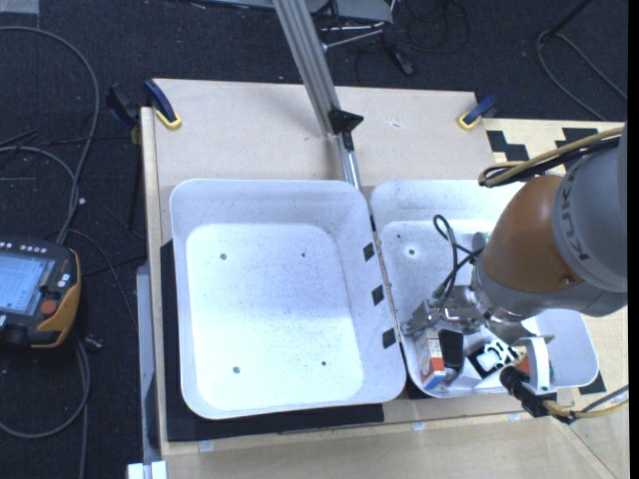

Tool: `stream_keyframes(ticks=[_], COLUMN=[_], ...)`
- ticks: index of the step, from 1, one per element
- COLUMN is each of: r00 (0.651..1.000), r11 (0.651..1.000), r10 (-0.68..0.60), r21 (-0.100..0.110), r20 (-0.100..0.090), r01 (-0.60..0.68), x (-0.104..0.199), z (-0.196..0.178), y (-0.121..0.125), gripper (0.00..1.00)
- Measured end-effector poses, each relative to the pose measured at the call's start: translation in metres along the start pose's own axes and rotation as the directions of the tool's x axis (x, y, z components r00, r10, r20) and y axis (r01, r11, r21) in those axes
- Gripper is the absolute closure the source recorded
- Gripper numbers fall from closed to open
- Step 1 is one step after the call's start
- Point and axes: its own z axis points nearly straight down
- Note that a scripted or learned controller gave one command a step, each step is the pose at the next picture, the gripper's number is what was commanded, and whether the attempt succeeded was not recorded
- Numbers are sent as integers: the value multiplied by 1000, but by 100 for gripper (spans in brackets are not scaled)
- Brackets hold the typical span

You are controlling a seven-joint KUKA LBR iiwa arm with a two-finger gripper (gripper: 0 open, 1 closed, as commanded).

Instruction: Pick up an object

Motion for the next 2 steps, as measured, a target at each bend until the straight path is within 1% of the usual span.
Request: stream_keyframes(ticks=[1, 2], r00=[1000, 1000], r11=[1000, 1000], r10=[3, 1], r21=[-1, -3], r20=[1, 1], r01=[-3, -1], x=[-82, -81], z=[-1, -12], y=[0, 1], gripper=[0, 100])
